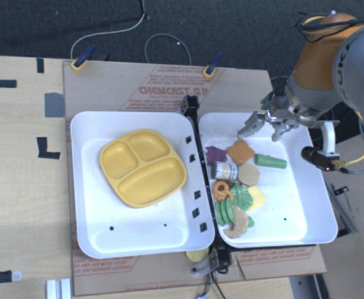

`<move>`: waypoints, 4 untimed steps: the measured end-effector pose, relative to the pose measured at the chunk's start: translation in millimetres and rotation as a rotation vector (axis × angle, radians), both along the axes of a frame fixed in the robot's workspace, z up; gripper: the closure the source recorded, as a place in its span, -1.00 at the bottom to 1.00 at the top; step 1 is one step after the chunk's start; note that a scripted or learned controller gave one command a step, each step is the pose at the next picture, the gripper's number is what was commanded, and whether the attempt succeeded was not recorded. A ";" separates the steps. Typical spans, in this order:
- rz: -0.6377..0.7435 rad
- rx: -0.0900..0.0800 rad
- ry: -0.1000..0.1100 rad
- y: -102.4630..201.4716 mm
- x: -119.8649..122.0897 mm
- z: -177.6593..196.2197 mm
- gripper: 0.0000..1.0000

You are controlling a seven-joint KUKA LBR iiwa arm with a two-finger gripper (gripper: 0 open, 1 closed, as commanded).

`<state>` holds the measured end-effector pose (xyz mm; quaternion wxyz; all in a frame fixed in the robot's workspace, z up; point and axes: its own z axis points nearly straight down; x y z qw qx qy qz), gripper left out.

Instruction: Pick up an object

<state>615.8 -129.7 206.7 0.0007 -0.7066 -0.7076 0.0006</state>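
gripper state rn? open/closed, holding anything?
Gripper: open, fingers spread, nothing between them; it sits above the far part of the right bin, just beyond the pile of toy food.

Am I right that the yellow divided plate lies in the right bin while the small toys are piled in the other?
Not quite. The camera view shows the yellow divided plate in the left bin; the small toys are piled in the right bin, below the tool.
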 end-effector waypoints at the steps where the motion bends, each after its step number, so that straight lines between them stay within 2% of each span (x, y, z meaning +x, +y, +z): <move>1: 0.000 -0.001 -0.003 -1.6 7.3 -111.3 -1.00; 2: 0.003 -0.001 -0.004 20.4 52.4 -121.9 -1.00; 3: 0.002 -0.003 -0.007 18.9 52.0 -109.7 1.00; 4: 0.002 -0.003 -0.005 18.9 51.7 -110.4 -1.00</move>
